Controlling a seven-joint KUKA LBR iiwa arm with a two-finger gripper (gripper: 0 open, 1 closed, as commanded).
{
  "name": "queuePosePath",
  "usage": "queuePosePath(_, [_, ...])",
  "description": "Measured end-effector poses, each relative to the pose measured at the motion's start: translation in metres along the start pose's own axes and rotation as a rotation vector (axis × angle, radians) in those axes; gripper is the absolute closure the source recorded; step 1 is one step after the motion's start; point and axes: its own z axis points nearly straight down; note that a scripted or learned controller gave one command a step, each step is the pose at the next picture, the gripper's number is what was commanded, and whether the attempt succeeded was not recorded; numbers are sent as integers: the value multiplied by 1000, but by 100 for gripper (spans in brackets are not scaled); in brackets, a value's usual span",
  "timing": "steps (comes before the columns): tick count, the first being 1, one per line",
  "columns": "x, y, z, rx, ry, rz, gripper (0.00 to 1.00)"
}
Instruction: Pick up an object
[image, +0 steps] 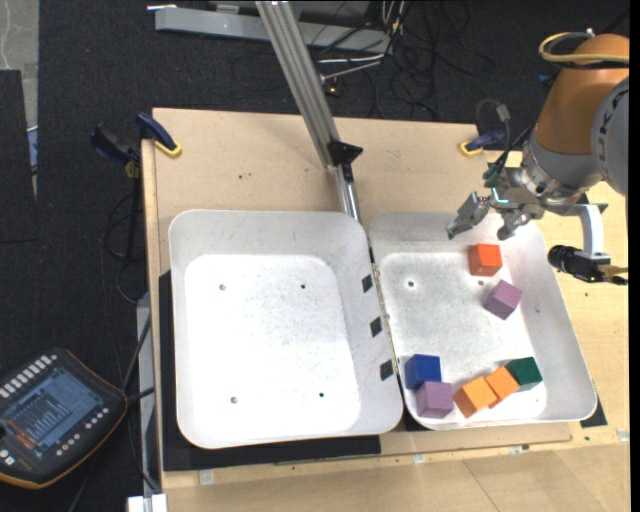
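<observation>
At the near edge of the right bin (560, 330) sits a cluster: a purple cube (434, 398), a blue cube (423, 370), 2 orange cubes (478, 391) and a green cube (524, 374). Farther back lie a lone purple cube (502, 298) and an orange cube (485, 259). Just beyond it, above the far rim, the claw (490, 217) hangs spread apart, grasping nothing.
</observation>
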Motion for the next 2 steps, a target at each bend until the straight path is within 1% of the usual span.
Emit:
queuePosePath(1, [0,1,-3,-3,-1,-2,0])
queuePosePath(2, [-4,-1,60,2,0,2,0])
